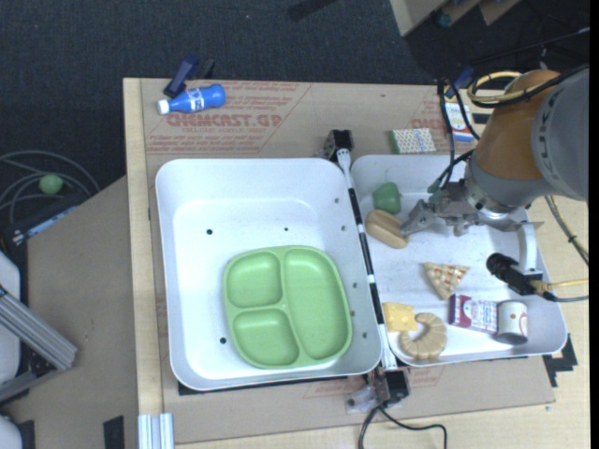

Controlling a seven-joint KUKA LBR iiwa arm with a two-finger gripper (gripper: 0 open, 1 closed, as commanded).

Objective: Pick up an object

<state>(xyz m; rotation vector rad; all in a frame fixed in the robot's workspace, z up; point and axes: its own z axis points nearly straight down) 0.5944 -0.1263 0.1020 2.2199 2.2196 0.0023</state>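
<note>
In the camera view, two shallow white bins sat side by side on the cardboard-covered counter (243,124).

The left bin (187,204) held one thing, a pale green plate (285,305). It was smooth, a rounded rectangle divided into three compartments, and it lay flat toward the near side of the bin.

The right bin (412,171) held seven small things:
- A lumpy green piece (386,196) lay at the far left corner.
- A smooth tan bread roll (386,229), oval in shape, lay just beside the green piece on its near side.
- A triangular pizza slice (446,277) with a speckled top lay near the middle.
- A yellow cheese wedge (398,316) lay by the left wall.
- A curved, ridged tan croissant (423,338) touched the cheese wedge on its near side.
- A small printed carton (473,313) lay on its side to the right.
- A silvery can (512,321) lay beside the carton, also on its side.

The grey arm (524,138) with its orange band reached in from the right. The gripper (437,218) hung over the far part of the right bin, just right of the bread roll and the green piece. Whether it was released or clenched could not be told, and nothing showed in its grasp.

On the counter beyond the left bin lay one blue and white bottle (192,99) on its side.
</note>
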